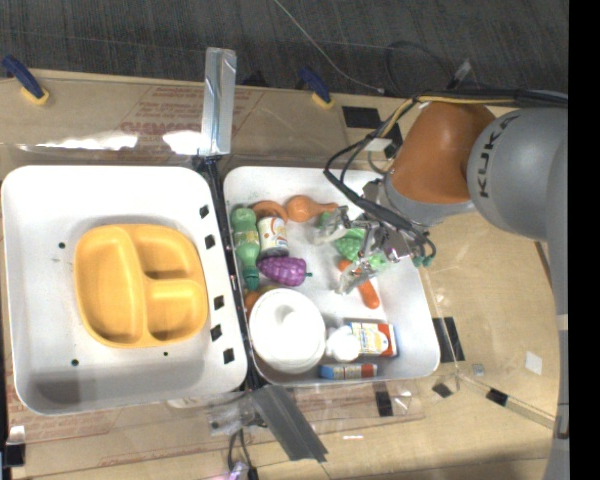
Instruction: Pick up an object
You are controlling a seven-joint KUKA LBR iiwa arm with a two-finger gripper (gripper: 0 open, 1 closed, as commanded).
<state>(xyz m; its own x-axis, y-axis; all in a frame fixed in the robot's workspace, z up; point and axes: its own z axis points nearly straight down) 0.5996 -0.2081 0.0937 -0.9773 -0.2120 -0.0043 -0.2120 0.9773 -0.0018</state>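
1. Over the right bin (420,298), the arm (500,173) reaches in from the right, and its tool (372,253) hangs low above the bin's upper right part.
2. Tool state: whether it is wide, narrow or holding anything cannot be told; cables and small items clutter that spot.
3. Candidate objects all lie in the right bin: green pieces (355,243) and an orange carrot-like piece (368,292) just beside the tool, a purple grape bunch (283,268) near the middle, a white bowl (287,328) below it, and a small carton (371,338) near the lower wall.
4. Left bin (20,268) carries a yellow divided tray (140,281), well apart from the tool.
5. Judgement: the nearest pieces are crowded and touching, so a descent there risks a glancing or double grasp.
6. Recommendation: centre on one piece, align across its narrow side, descend squarely, close fully, then lift straight.
7. Check before travel that the piece sits visibly in the tool.
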